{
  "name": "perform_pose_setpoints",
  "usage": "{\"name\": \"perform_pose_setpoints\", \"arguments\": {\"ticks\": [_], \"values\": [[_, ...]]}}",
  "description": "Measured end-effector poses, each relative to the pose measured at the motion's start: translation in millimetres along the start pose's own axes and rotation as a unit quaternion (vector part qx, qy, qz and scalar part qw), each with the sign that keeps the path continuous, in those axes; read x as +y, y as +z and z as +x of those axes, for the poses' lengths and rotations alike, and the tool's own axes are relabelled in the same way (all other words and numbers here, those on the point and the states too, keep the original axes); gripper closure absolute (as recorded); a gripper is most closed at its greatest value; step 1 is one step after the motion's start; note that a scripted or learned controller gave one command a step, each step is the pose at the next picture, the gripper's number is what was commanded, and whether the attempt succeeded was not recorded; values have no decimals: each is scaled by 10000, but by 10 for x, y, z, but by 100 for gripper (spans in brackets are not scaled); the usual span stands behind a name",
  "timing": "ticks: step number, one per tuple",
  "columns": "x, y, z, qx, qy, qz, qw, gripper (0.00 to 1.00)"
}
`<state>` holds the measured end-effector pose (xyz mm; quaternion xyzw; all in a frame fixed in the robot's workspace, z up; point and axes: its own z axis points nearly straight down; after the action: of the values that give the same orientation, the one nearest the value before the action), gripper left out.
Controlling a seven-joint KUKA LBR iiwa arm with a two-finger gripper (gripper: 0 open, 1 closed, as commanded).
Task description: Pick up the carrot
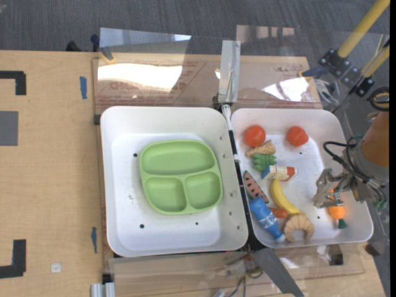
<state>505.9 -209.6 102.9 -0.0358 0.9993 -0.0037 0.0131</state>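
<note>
Two shallow white bins sat side by side, smooth plastic with rounded corners. The left bin [117,166] bore a matte green plate [180,176] split into three compartments. The right bin [328,129] held the clutter: two glossy red tomatoes [254,135], a curved yellow banana [281,197], a blue bottle [265,218], a tan ridged croissant [299,226], a dark red melon slice [254,187], a leafy green piece [264,161]. The carrot [336,213] lay near the right bin's near right corner, a small orange lump with a bit of green at one end. My gripper [328,193] was low in that bin, grey metal with dark cables looped behind, just beside the carrot on its far side and seemingly touching its top. My jaws stood parted by a modest gap, gripping nothing; the carrot was not between them. Wood bench all around, with blue tape marks.
</note>
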Motion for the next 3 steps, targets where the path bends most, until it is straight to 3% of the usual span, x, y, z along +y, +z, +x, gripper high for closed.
{"name": "perform_pose_setpoints", "arguments": {"ticks": [1,2,3], "values": [[4,-106,-28,-39,-5,11,10000,100],[7,-100,-25,-33,-5,7,10000,0],[-57,132,49,72,-380,-32,9992,0]]}}
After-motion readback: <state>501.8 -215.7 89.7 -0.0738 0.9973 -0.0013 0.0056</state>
